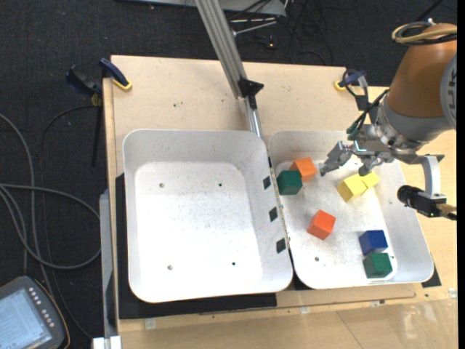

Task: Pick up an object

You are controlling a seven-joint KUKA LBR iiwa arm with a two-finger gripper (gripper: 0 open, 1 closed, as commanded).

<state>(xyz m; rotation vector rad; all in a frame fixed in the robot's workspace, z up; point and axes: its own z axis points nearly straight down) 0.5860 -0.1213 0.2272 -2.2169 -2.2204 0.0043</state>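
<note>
My gripper (347,160) hangs over the upper part of the right bin (410,227), under the grey and orange arm that reaches in from the right. Just below it lie two yellow blocks (357,185) touching each other. To its left sit an orange block (306,168) and a green block (289,182), close together near the bin's left wall. A red-orange block (321,224) lies in the bin's middle. A blue block (373,241) and a second green block (378,265) sit at the front right. I see nothing held in the gripper.
The left bin (138,195) stands beside the right one, their walls meeting at a divider with black clips (275,213). A metal pole (221,38) slants in from the top. Blue-and-yellow clamps (116,75) grip the bench's back corners.
</note>
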